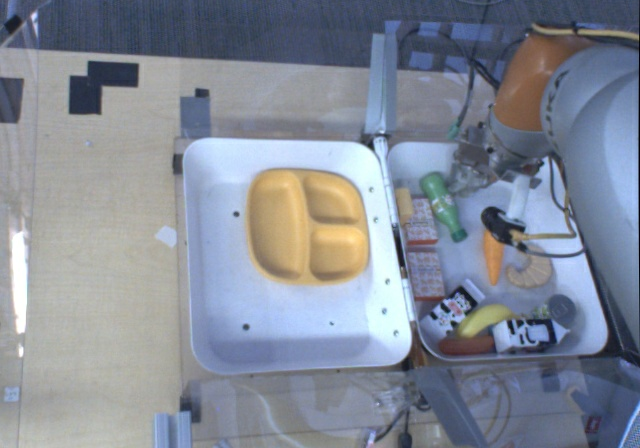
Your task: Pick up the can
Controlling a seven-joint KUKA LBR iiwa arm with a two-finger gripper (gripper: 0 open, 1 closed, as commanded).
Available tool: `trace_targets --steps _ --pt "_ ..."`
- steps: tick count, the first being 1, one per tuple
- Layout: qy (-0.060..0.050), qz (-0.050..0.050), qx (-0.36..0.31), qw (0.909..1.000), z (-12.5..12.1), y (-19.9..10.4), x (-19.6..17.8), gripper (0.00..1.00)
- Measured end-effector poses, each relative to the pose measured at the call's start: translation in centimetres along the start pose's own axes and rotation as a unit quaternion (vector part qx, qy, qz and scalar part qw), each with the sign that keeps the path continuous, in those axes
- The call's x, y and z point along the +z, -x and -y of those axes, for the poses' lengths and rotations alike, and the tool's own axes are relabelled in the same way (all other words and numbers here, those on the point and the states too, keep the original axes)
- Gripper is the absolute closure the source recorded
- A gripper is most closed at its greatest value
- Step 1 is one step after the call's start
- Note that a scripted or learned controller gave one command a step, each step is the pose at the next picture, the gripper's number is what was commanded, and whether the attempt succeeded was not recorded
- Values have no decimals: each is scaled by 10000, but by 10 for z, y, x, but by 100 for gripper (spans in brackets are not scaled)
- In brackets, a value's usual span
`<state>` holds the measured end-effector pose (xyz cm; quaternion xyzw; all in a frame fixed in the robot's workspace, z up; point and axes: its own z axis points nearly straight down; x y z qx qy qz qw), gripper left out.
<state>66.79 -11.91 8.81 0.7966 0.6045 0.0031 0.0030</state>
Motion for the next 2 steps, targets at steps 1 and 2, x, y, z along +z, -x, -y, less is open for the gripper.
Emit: trace_targets --steps 1,2 --pt "-10 -3 353 9994 7 -35 -39 100" --pt "-2 3 600 9982 0 8 -151 100"
